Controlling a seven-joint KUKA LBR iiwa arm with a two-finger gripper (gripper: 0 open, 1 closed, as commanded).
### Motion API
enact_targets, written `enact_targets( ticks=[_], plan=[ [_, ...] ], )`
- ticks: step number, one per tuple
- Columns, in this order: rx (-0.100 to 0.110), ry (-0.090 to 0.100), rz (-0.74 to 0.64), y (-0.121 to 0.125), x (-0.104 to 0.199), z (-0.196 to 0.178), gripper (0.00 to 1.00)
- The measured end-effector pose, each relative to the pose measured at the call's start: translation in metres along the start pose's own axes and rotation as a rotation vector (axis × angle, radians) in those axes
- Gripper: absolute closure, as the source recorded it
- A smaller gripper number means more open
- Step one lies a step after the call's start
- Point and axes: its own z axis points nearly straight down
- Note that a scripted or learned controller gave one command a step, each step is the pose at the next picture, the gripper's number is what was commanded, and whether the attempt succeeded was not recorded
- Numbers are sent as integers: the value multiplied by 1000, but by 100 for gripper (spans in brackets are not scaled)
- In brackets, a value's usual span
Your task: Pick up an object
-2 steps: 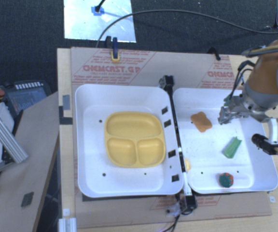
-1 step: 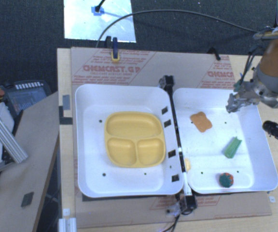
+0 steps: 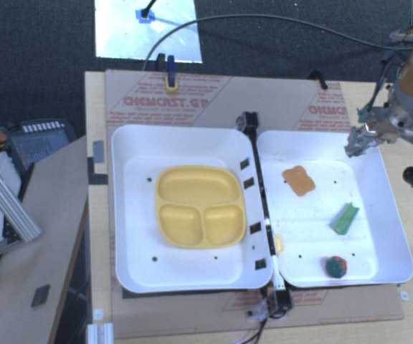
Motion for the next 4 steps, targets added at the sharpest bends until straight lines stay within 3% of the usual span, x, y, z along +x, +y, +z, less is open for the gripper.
enact_targets(
  ticks=[2,4],
  plan=[
    [7,4,-5,-19,104,18,100],
    [6,5,-4,-36,212,1,100]
  ],
)
